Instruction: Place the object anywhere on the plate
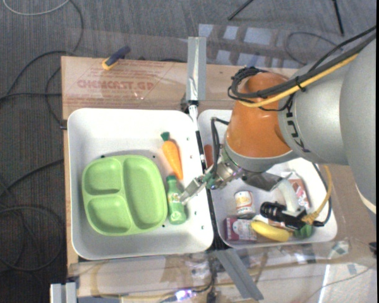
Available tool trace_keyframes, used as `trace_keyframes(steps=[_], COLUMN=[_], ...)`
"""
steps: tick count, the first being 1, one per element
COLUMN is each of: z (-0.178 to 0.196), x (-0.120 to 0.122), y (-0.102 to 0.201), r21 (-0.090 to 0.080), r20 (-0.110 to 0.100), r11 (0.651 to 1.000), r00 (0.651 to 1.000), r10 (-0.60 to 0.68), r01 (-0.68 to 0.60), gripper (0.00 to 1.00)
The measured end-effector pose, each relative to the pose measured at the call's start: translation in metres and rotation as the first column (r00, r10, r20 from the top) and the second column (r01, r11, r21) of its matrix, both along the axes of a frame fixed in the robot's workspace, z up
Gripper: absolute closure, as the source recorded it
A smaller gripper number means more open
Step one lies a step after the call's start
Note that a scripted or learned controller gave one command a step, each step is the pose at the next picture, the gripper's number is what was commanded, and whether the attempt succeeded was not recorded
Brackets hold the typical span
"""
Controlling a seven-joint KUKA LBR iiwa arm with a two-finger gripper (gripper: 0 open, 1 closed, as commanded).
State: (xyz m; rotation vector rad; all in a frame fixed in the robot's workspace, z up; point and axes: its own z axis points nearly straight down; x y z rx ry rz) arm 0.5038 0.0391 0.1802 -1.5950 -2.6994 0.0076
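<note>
hand (191, 191) low over the small green plastic bottle (176, 207), beside the green sectioned plate (123, 194) in the left white bin (101, 122). i cannot tell its grip. risk i see: bottle knocked against the orange toy carrot (172, 156).

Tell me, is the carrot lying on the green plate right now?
No, the carrot lies on the white floor of the left bin, just past the right edge of the green plate.
</note>
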Motion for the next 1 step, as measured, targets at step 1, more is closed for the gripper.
trace_keyframes(steps=[1], z=[0.0518], x=[-0.0198], y=[0.0217], r21=[0.000], r20=[0.000], r11=[0.986], r00=[0.986], r10=[0.166], r01=[-0.166], gripper=[0.00])
